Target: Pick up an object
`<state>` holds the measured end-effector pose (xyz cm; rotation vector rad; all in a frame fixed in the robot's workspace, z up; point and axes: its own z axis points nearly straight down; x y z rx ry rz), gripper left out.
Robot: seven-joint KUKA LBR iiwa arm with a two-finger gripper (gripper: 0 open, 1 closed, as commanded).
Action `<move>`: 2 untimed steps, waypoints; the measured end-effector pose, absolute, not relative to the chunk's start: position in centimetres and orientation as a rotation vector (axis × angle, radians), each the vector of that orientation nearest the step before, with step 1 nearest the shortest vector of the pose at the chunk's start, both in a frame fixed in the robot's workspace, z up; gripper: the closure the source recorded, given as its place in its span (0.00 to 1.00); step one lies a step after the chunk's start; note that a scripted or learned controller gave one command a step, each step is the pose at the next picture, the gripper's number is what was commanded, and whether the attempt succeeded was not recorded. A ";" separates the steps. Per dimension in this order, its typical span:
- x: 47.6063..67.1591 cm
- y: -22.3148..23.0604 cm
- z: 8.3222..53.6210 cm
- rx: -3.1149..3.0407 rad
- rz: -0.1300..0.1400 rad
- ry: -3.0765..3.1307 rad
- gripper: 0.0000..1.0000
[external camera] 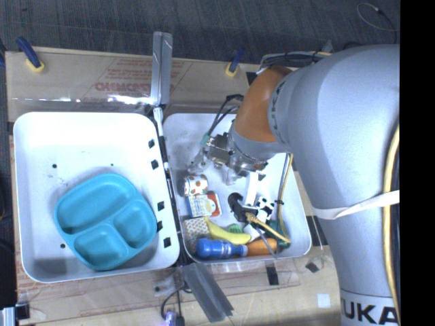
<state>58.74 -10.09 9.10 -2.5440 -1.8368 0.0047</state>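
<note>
The arm's bulk hides the gripper (228, 172); its state is unclear above jumbled small toys, beside a smooth blue divided plate (105, 219).

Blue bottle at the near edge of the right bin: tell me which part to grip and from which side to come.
Grip the blue bottle across its round body, probably from straight above. It lies on its side along the right bin's near wall, so a sideways approach is blocked there. The banana lies right behind it and the orange piece sits at its cap end, so finger room is tight.
</note>
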 end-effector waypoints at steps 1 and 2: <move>58.8 -10.1 10.1 -2.541 0.005 -1.841 1.00; 58.8 -10.1 10.1 -2.540 0.006 -1.842 0.00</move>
